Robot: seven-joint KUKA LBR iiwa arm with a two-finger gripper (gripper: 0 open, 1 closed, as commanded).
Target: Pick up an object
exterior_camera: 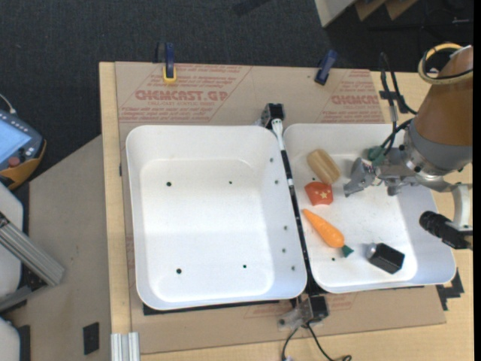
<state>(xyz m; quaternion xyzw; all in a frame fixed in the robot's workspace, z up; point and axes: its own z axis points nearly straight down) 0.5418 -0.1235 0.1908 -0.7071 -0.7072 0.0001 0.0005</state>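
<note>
The arm comes in from the right side, with its orange band at the upper right. Its hand [359, 180] is over the right bin [376, 277], near the upper middle of it. The metal fingers [353, 188] point toward the left and slightly down, and nothing is between them. From this angle I cannot tell if the hand is released or clenched.

In the right bin there are four things. A tan cylinder like a bread roll [323, 165] lies near the top, to the left of the hand and apart from it. Just below it is a small red object like a strawberry [319, 192], very close to the roll. Below that, a carrot [324, 229] lies at a slant, its green end pointing toward the lower right. A small black block [386, 257] rests near the lower right corner of this bin, apart from the carrot.

The left bin [150, 149] stands beside the right one, and the two rims meet in the middle. Both bins sit on a brown board [225, 89] with red print on the tabletop, and two blue clamps [167, 57] hold its far edge.
</note>
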